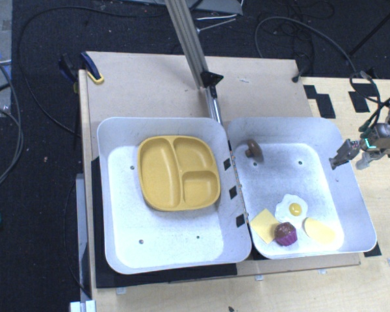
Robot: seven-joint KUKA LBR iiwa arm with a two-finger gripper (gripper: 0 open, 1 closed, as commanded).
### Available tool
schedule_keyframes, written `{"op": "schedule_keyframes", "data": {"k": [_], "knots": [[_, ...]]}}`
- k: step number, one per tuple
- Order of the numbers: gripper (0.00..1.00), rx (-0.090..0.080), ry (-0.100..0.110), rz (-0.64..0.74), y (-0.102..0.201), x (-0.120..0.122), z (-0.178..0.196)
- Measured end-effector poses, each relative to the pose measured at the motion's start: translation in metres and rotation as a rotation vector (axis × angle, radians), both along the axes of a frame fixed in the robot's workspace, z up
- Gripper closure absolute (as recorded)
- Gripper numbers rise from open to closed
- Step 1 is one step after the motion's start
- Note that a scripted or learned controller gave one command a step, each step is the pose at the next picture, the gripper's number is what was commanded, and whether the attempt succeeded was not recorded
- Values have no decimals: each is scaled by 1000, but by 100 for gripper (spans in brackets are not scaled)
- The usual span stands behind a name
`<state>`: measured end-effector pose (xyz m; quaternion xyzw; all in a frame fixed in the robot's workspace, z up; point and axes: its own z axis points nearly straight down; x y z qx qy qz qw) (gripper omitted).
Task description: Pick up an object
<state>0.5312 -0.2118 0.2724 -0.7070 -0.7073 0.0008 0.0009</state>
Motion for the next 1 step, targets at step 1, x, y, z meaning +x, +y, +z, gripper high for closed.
{"op": "schedule_keyframes", "data": {"k": [1], "knots": [[0,-1,-2,1,0,1,1]]}}
